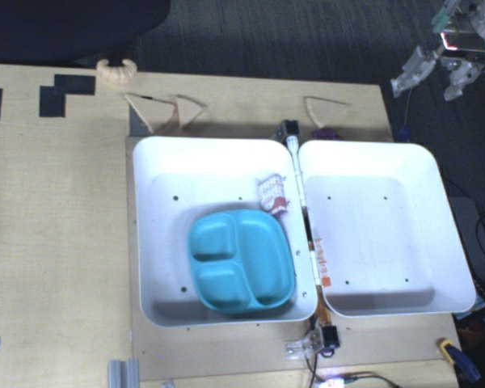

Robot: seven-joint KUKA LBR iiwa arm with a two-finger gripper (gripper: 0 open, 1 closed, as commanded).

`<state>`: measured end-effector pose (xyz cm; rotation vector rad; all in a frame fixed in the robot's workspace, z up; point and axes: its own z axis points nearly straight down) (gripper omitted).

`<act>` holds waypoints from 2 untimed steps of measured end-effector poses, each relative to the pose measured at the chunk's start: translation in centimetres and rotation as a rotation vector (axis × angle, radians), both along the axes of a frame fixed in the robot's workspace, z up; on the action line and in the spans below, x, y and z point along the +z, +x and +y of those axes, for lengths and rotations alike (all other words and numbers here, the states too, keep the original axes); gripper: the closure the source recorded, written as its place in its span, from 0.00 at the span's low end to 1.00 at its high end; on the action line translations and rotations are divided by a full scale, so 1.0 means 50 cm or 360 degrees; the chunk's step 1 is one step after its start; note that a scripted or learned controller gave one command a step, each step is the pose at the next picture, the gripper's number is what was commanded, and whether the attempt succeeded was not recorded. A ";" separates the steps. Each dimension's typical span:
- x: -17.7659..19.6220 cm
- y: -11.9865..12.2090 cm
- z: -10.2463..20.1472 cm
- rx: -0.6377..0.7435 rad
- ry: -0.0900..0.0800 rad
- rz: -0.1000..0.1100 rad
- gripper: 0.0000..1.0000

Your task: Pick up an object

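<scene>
A blue divided plate (241, 259) lies flat in the front part of the left bin (158, 184). A small red-and-white packet (272, 193) rests just behind the plate, near the bin's right wall. My gripper (431, 85) hangs at the top right, beyond the bench's back corner and over the dark floor, far from both bins. Its fingers (410, 69) are spread open with nothing between them.
The right bin (436, 217) sits beside the left one, with a narrow divider (305, 217) between them. A beige ring-shaped piece (115, 71) lies at the bench's back left. Cables and clips (319, 346) sit at the front edge.
</scene>
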<state>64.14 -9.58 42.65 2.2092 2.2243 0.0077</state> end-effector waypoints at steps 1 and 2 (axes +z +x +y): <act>-0.104 -0.068 -0.079 -0.0006 0.0000 0.0007 0.00; -0.103 -0.067 -0.078 -0.0004 0.0000 0.0007 0.00</act>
